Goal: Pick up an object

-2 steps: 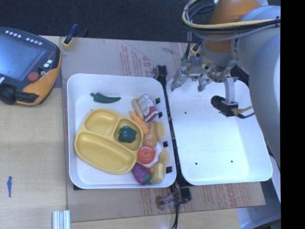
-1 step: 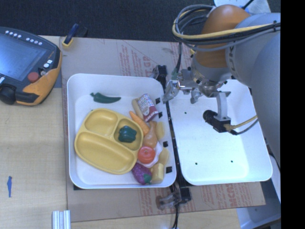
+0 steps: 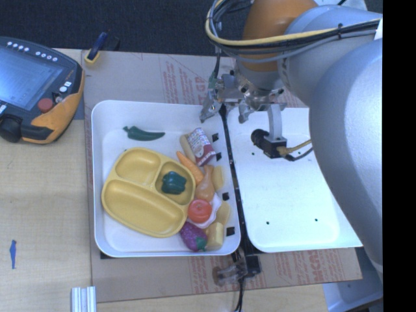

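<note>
Hovering over the seam between the two bins at their far end, my gripper [image 3: 224,112] has its fingers spread with nothing between them. I judge the nearest candidate to be the small wrapped packet [image 3: 201,145] just below it in the left bin [image 3: 104,119], beside the carrot [image 3: 190,166] and the yellow divided plate [image 3: 140,194]. That pile crowds the inner wall, so approach room is tight there, while the green chili [image 3: 144,133] lies on open floor.

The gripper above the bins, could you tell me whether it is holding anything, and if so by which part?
Nothing is held: the gripper hangs above the seam between the left bin and right bin, with no object between its fingers.
</note>
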